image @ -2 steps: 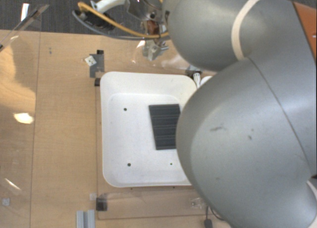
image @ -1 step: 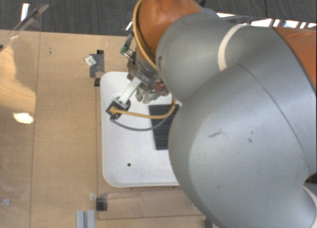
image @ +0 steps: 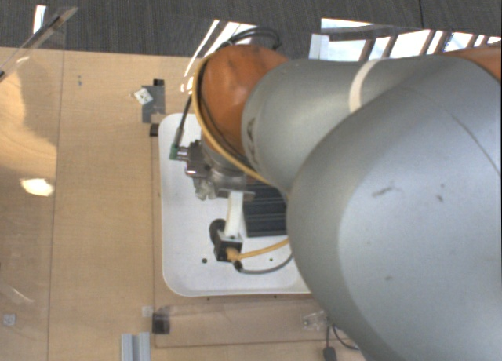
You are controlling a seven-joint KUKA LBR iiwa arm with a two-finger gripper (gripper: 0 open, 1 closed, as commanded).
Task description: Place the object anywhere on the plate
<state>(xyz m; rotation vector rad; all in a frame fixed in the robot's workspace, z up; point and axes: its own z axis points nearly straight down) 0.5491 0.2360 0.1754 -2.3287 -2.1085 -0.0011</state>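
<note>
Pale wooden bench (image: 94,195), left, bearing a shallow white bin (image: 184,269). The gripper (image: 205,179) hangs low over the bin's left half; whether it is released or clenched cannot be told. The bulky grey arm (image: 392,195) with its orange band (image: 227,85) hides object and plate to the right. Probable step: the approach to pick. The next move calls for a confirmed grasp before any carry to the plate.

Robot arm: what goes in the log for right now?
arm: over white bin | gripper: near bin's left wall | hold: cannot tell
</note>
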